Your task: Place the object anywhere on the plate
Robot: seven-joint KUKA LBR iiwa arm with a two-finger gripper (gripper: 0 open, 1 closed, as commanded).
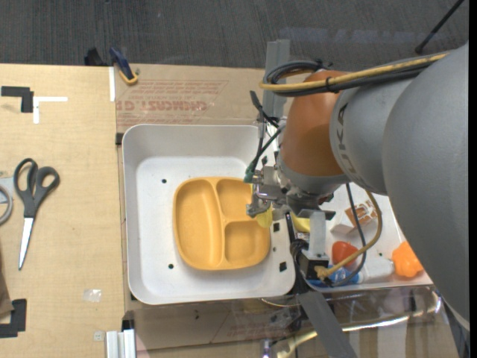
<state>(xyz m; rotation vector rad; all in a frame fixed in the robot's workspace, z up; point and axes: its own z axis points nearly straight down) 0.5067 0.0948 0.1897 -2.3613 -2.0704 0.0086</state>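
Camera view, looking down at a slant. Shows the gripper (264, 200) low over the right edge of the left bin (145, 200), just beside the right rim of the orange three-part plate (201, 226) lying flat in that bin. Shows a small yellow-green object (261, 216) directly beneath the gripper, at or touching the plate's rim where the two smaller compartments meet; too small and too shadowed to name. Cannot tell how far the gripper is open, nor whether it has the object in hold or merely hangs above it, because the wrist and its cables cover the tips.

Judged from its small size: probably light, easy to lift and easy to knock aside. Looks smooth and perhaps plastic, so likely stiff enough to pinch but liable to slip or squirt out sideways. Best taken across its narrow middle, squarely from above, clear of the plate's raised rim so that the plate is not dragged along.

Elsewhere: several bright things in the right bin (380, 237), well apart from the plate, and scissors (30, 192) out on the table (67, 274).
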